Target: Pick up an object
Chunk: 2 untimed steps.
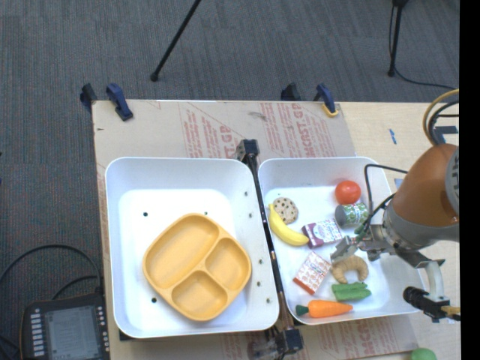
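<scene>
The right bin (315, 165) holds several toy foods: a red tomato (347, 192), a cookie (284, 209), a banana (285, 230), a purple carton (322, 232), a grey-green can (350, 214), a red-and-white packet (312, 272), a tan croissant (350, 269), a green pod (351, 292) and a carrot (326, 309). My gripper (352, 246) reaches in from the right, low over the bin. It hangs just above the croissant, between the can and the purple carton. Nothing visibly sits in it.
The left bin (112, 201) holds a yellow divided plate (196, 266). Blue clamps (118, 100) grip the bench's far edge. A black pendant (64, 330) lies on the floor at the lower left. The arm's orange band (427, 190) overhangs the right bin's right wall.
</scene>
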Each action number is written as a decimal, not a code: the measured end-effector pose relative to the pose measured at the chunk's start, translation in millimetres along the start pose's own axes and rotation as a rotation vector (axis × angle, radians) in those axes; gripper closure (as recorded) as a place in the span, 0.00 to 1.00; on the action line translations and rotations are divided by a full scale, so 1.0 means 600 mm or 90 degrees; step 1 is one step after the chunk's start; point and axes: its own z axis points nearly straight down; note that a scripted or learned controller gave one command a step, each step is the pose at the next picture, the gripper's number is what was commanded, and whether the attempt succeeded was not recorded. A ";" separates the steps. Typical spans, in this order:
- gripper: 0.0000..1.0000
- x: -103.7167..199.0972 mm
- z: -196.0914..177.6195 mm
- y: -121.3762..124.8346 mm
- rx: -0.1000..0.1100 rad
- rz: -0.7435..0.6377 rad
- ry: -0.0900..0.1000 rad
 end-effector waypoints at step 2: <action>0.00 -0.001 -0.017 0.002 -0.001 0.002 0.000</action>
